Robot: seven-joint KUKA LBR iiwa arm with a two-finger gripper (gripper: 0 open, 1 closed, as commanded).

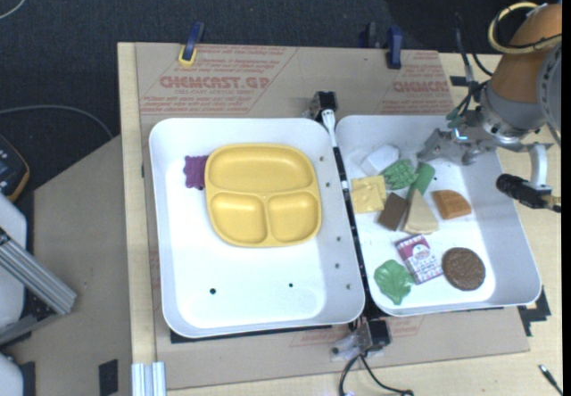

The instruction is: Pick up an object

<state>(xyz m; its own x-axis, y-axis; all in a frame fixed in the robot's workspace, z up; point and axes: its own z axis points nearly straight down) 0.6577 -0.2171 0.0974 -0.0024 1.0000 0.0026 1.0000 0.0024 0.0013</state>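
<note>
Bench is carrying two white bins side by side. Left bin is holding a yellow tray with three compartments, sitting in the bin's upper half; a purple piece is lying touching the tray's left edge.

Right bin is holding the small items. Arm is reaching in from the right, orange band up top, grey wrist angling down-left over the bin's upper right part. Gripper is hanging near the bin's upper edge, just right of the item cluster; nothing is showing between its fingers, and open or closed can't be told from here.

Items, big to small: brown cookie sitting at lower right; tan slab lying mid-bin with a dark brown bar touching its left side; yellow cheese lying by the left wall; bread piece lying right of the slab; green leaf at the bottom, just beside a red packet; green veg and a white piece lying near the top.
</note>
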